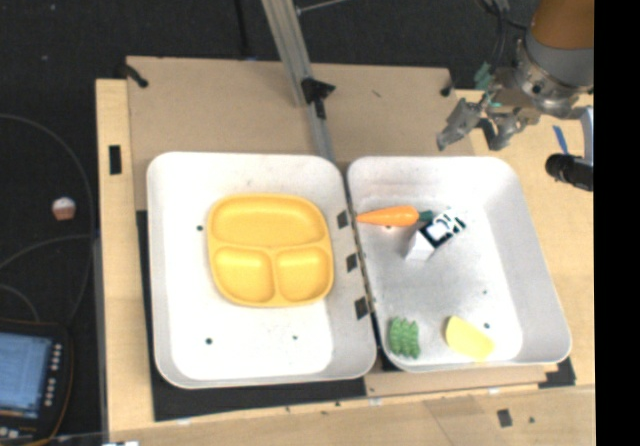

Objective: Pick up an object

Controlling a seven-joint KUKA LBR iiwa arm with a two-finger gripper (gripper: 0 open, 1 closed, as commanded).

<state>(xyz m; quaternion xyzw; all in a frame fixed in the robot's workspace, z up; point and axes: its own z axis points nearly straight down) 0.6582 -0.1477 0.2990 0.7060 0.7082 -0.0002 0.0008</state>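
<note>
Hovering beyond the right bin (pixel 520 264) — gripper (pixel 478 131), fingers apart

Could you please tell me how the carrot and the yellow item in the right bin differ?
The carrot is orange, long and slim; the yellow item is short and rounded. The carrot lies against the right bin's left wall at the far end, while the yellow item sits at the near edge, right of a green piece. Both rest loose in that bin, away from the hand.
</note>
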